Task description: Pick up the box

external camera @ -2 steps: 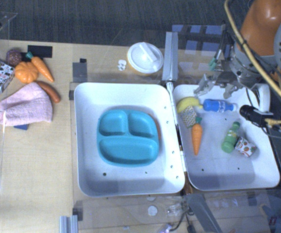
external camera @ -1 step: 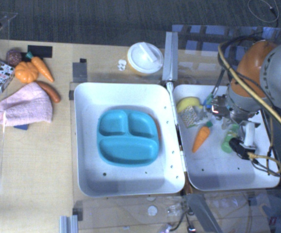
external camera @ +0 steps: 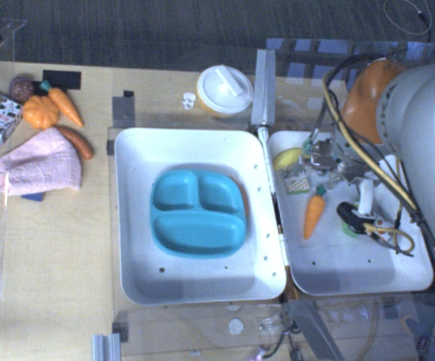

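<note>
A small speckled grey box (external camera: 298, 183) lies near the back left corner of the right bin (external camera: 367, 277). My gripper (external camera: 321, 156) hangs low over that corner, just behind and to the right of the box and close to it. A yellow fruit (external camera: 286, 158) rests against the bin's left wall, directly left of the gripper. An orange toy carrot (external camera: 313, 213) lies just in front of the box, pointing toward the bin's front. The arm's grey body and cables hide the bin's right side.
The left bin (external camera: 134, 262) holds a blue divided plate (external camera: 198, 210). A white round lid (external camera: 225, 89) sits behind the bins. On the bench at far left lie a pink cloth (external camera: 37, 168), toy carrots and a small pumpkin (external camera: 40, 111).
</note>
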You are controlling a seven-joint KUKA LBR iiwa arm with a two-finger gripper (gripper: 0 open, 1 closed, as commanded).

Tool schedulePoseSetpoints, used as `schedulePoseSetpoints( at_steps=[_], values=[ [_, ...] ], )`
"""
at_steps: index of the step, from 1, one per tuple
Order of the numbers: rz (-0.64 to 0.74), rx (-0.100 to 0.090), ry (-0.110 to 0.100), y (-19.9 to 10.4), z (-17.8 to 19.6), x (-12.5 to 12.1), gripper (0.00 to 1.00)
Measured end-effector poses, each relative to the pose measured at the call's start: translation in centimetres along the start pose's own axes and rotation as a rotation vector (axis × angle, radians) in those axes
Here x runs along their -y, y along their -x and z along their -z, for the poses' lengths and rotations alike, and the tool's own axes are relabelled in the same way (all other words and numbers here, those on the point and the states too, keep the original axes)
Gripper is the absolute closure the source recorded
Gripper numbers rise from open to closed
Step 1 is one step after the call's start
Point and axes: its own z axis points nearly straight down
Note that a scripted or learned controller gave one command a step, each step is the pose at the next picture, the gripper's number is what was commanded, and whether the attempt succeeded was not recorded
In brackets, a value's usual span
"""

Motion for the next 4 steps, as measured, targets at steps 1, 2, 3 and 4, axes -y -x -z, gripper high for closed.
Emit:
schedulePoseSetpoints(
  at_steps=[1,2,3,4],
  values=[
    [0.005,-0.004,0.012,-0.3,1.4,-0.4,1.00],
    [0.005,-0.004,0.010,-0.3,1.3,-0.3,0.00],
    [-0.059,0.000,-0.006,0.1,-0.6,-1.2,0.00],
    [-0.055,0.002,-0.003,0.1,0.5,-1.3,1.00]
  ],
)
